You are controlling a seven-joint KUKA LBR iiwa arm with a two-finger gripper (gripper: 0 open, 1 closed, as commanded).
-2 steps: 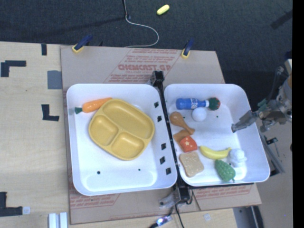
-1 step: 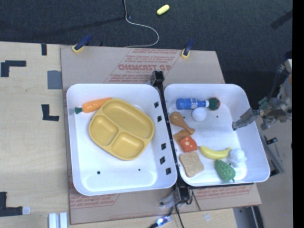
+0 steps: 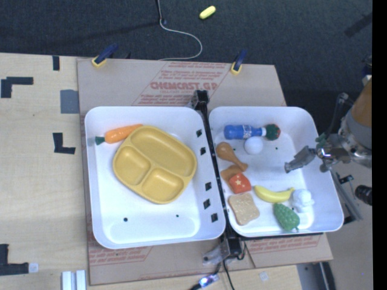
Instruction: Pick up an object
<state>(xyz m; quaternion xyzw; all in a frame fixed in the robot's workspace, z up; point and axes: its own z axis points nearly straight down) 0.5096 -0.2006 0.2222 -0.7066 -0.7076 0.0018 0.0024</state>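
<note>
The right bin (image 3: 307, 121) holds a blue bottle (image 3: 239, 132), a white ball (image 3: 254, 145), a brown drumstick (image 3: 230, 154), a red strawberry piece (image 3: 239, 183), a yellow banana (image 3: 273, 193), a slice of toast (image 3: 243, 208), a green vegetable (image 3: 286, 217) and a small white object (image 3: 302, 199). My gripper (image 3: 300, 160) hangs over the right side of this bin, right of the ball and above the banana, with nothing seen in its grasp. In the left bin (image 3: 97, 180) lie a yellow divided plate (image 3: 155, 164) and an orange carrot (image 3: 121, 133).
Both bins rest on a cardboard sheet (image 3: 181, 83) held by blue and yellow clamps (image 3: 104, 54). A cable (image 3: 175, 29) and a small yellow piece (image 3: 207, 12) lie on the dark floor behind. The arm's body (image 3: 357, 144) stands just outside the right bin's right wall.
</note>
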